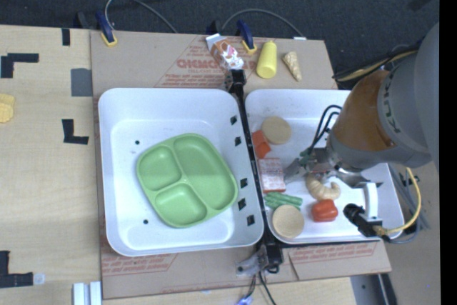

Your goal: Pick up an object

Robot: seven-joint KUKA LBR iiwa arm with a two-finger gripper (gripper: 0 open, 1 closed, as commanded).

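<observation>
The gripper (303, 164) is seen low in the right bin (371, 236), just beside a pale croissant-shaped piece (323, 188). How far it is open cannot be told, nor whether anything is held. Near it lie a red piece (324, 210) and a tan disc (288, 221). Much of the bin's right side is hidden by the arm (378, 121).

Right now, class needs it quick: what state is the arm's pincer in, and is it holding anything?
Pincer: low in the right bin among the toy food; open or closed cannot be told, and no object shows in its grip.
</observation>
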